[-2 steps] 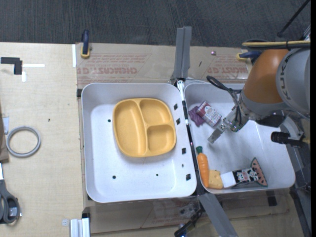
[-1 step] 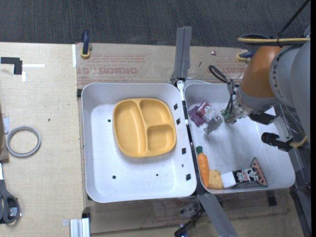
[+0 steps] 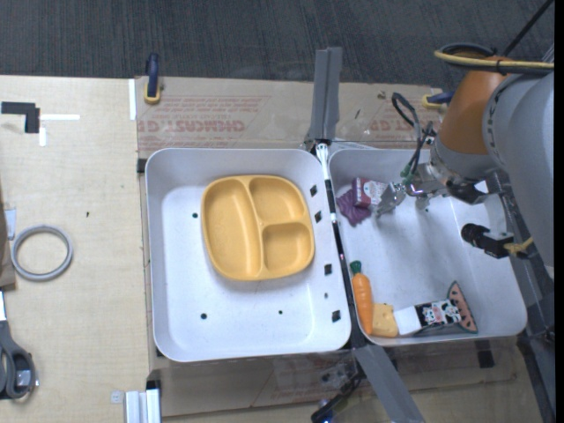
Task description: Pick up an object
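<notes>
1. A light wooden bench [image 3: 79,324] fills the lower and left frame, with dark carpet across the top edge.
2. At far left, a grey tape ring [image 3: 40,252] lies flat on the bench. Scissors [image 3: 13,368] sit at the lower left corner.
3. Near the upper left, a blue-handled clamp [image 3: 152,77] grips the bench edge.
4. The left bin [image 3: 176,324] sits at centre frame. It holds 1 yellow divided plate [image 3: 258,226] with 3 compartments, lying flat in the bin's upper half.
5. The right bin [image 3: 423,263] sits just beside the left bin, sharing a central divider.
6. In the right bin's upper left corner lies a purple-and-white packet [image 3: 357,197].
7. Along the right bin's lower left wall lies a toy carrot [image 3: 360,294], with a yellow wedge [image 3: 384,319] touching its lower end.
8. A black-and-white patterned carton [image 3: 434,315] lies beside the wedge, with a brown triangular piece [image 3: 460,305] at its right end.
9. The gripper [image 3: 389,201] hangs in the right bin's upper part, just right of the packet. Its fingers are spread, with nothing between them.
10. The grey arm with its orange band [image 3: 467,104] enters from the upper right.
</notes>
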`<state>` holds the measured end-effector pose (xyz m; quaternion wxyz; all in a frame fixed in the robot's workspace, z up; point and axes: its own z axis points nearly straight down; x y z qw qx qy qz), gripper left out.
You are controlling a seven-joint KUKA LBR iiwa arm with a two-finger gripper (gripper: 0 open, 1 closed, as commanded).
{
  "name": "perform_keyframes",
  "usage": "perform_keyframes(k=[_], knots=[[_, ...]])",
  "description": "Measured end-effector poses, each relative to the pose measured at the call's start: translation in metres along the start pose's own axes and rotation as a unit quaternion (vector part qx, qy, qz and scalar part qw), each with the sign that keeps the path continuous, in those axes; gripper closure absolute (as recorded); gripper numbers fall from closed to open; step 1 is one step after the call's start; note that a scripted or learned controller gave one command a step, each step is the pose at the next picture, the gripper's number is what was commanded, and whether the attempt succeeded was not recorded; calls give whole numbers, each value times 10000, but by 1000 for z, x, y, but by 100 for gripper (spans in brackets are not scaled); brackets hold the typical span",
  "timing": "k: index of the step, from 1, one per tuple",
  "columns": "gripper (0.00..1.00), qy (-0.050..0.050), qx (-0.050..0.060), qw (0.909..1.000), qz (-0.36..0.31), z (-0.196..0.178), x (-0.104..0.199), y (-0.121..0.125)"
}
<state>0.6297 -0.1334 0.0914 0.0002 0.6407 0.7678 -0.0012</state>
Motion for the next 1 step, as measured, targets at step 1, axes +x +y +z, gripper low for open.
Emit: perform_keyframes(k=[1], knots=[[0, 31, 227, 9963, 825, -5, 3, 18]])
